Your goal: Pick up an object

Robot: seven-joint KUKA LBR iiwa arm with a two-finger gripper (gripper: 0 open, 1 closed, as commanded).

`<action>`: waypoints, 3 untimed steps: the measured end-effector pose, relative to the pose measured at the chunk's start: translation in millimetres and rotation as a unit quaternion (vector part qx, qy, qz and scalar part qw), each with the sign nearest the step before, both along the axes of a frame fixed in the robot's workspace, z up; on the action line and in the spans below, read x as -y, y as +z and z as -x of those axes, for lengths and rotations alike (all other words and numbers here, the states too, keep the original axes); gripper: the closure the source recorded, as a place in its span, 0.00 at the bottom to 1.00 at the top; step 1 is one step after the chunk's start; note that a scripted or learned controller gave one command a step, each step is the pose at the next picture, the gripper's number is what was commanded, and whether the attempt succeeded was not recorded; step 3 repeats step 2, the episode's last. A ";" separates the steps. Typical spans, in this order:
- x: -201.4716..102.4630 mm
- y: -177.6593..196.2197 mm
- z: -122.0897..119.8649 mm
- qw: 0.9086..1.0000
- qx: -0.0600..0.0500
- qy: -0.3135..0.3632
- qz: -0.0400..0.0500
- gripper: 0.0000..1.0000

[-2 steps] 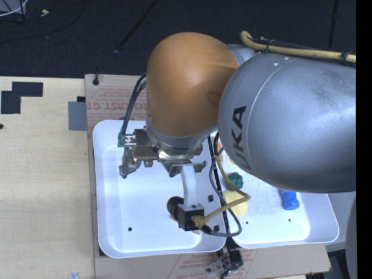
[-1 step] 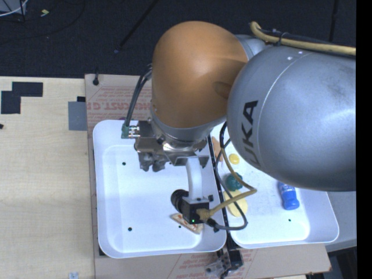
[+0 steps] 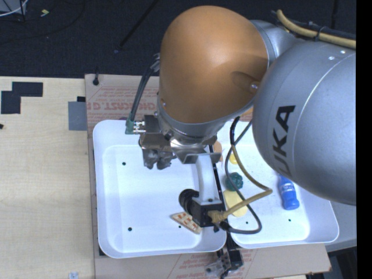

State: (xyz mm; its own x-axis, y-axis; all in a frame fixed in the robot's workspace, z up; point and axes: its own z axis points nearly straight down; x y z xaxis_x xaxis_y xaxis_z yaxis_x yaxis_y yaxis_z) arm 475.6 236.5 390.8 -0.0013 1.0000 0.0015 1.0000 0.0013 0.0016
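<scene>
The gripper (image 3: 157,159) hung over bare floor in the left bin (image 3: 119,205), carrying nothing that showed. Whether its grip was apart or together could not be told at this slant. A small patterned card (image 3: 186,220) lay nearest, toward the front of the bin and rightward of the gripper. A teal lump (image 3: 234,181) and a blue bottle-like thing (image 3: 288,193) sat farther right, in the right bin (image 3: 317,228). This looked like the approach step: the next move probably called for shifting over the card, then descending squarely.

Glossy white plastic bins (image 3: 110,225), smooth
</scene>
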 end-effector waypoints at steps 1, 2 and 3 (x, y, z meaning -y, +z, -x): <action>2.3 79.4 -0.8 1.000 0.002 0.000 -0.001 1.00; 17.6 151.4 -0.2 1.000 0.001 0.000 0.000 1.00; 17.6 151.4 -0.2 1.000 0.001 0.000 0.000 1.00</action>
